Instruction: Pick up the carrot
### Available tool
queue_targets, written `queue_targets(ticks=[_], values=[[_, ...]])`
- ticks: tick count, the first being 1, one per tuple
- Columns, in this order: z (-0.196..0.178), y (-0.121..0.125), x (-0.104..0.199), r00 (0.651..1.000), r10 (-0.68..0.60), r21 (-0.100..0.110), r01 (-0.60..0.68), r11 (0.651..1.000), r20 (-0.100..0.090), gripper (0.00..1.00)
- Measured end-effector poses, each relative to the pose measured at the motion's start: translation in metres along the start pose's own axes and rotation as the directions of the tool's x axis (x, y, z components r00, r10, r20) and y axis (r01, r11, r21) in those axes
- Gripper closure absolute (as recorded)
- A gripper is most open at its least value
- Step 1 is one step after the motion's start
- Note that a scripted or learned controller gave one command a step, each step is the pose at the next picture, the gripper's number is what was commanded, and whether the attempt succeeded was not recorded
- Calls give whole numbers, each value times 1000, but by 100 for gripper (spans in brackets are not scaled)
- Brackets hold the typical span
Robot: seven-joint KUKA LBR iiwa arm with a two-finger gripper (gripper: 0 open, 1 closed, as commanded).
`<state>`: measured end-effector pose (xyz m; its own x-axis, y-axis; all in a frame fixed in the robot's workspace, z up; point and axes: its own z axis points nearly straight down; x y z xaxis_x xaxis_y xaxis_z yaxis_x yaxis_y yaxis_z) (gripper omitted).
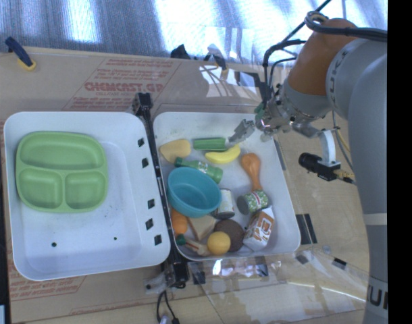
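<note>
The claw [241, 131] hangs over the right bin [281, 181] toward its twelve o'clock rim, angled down as if lining up a pick; I cannot tell what state it is in. The carrot [252, 169] lies at the bin's three o'clock side, beside a banana [223, 156] and blue bowl [193, 191]. The left bin [30, 255] holds a green tray [61, 171].

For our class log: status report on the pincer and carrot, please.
Pincer above right bin's far edge. Carrot at near-left, ungrasped. Blue bowl crowds it.
</note>
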<state>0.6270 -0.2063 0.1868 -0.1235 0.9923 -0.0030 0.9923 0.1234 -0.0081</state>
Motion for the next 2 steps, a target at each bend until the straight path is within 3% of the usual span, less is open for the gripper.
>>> queue_targets(ticks=[1, 2], values=[[73, -20, 2, 1000, -7, -11, 7, 1000, -4, 0], [64, -21, 2, 1000, -16, -3, 16, 1000, -4, 100]])
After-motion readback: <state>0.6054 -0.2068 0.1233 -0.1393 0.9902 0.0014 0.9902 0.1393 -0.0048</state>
